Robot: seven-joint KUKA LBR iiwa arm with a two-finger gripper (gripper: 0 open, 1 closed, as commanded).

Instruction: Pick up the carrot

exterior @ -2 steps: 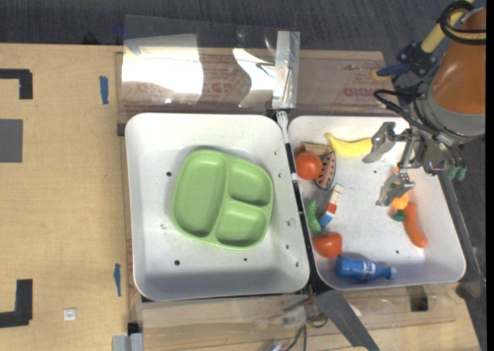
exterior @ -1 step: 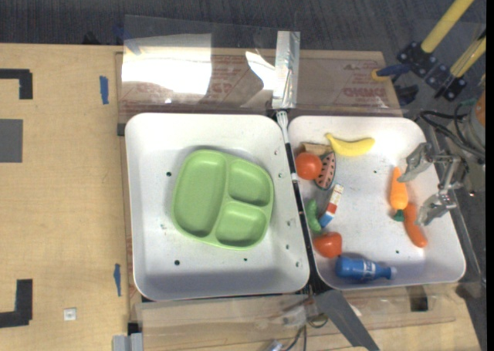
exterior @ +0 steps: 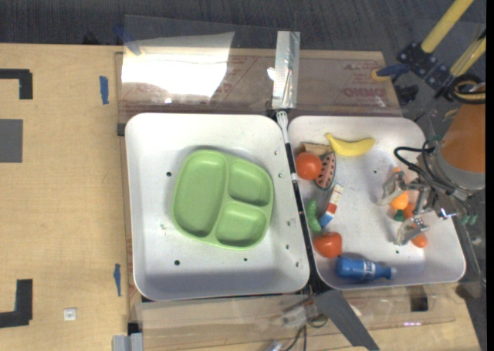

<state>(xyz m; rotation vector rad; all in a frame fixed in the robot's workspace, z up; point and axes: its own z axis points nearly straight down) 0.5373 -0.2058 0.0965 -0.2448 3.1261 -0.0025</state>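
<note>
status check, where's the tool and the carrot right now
Tool low in right bin, near right wall. Carrot orange between its fingers. Banana, blue bottle well apart.

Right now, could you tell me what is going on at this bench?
The arm reaches in from the right over the right-hand bin, with its gripper low at the carrot near that bin's right side. Whether it has the carrot is unclear. A banana, two tomatoes and a blue bottle lie there too. The left bin holds a green divided plate.
</note>
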